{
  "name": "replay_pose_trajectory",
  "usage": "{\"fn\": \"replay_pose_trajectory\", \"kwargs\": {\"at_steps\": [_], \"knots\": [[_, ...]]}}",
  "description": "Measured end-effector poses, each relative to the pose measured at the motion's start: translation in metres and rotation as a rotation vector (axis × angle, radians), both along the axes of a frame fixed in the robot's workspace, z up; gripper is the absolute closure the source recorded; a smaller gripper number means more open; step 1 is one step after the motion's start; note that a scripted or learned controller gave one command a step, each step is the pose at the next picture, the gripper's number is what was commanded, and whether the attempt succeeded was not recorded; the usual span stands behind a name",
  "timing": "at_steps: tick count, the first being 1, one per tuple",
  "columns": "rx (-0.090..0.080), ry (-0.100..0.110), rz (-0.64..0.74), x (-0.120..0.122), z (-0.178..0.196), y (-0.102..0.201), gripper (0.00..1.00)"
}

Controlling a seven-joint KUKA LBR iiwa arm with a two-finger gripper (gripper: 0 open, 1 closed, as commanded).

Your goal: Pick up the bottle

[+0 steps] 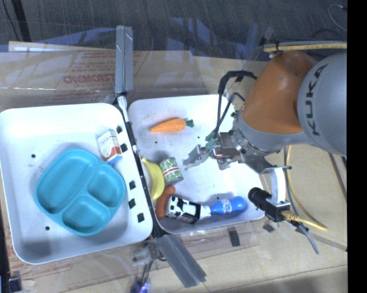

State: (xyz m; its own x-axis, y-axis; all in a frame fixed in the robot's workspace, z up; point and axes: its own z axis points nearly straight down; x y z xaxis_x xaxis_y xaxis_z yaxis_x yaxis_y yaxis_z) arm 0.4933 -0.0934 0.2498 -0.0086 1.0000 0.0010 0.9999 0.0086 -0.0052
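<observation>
The claw (198,154) looks open and holds nothing, so it should move over the blue bottle (227,206) and close around its middle.

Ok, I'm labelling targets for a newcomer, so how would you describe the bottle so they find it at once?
Look in the right-hand bin, along its near wall. The bottle lies on its side there, blue with a white band. Its neighbour on the left is a black-and-white cow-patterned toy, so the blue colour picks it out.
</observation>
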Motion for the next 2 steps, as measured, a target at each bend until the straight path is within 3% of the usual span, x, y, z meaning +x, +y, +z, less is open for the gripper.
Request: {"fn": "replay_pose_trajectory", "kwargs": {"at_steps": [1,2], "knots": [[0.0,0.0,0.0,0.0,0.0,0.0,0.0],[0.0,0.0,-0.072,-0.016,-0.003,-0.029,0.0]]}}
